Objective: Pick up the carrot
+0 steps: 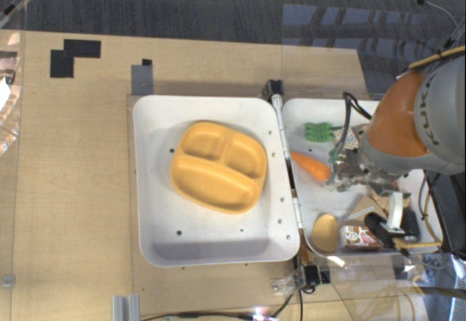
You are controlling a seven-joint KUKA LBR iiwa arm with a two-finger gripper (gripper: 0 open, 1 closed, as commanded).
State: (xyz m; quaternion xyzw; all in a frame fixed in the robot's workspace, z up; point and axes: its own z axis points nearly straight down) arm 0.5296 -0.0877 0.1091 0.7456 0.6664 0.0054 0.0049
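your carrot (310,166) lying diagonal, thin end up-left toward the bin divider, gripper (341,180) low at its fat end, arm hunched over the right bin (320,110), can't tell jaw state

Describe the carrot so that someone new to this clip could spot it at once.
Look in the right bin, near its left wall beside the divider between the two bins. The carrot lies there at a slant, just left of the gripper. It is the bin's only plain orange tapered piece; the green toy sits above it and the spoon below.

Smooth matt carrot (310,166), glossy plastic yellow tray (218,166), wood-look bench (73,188).
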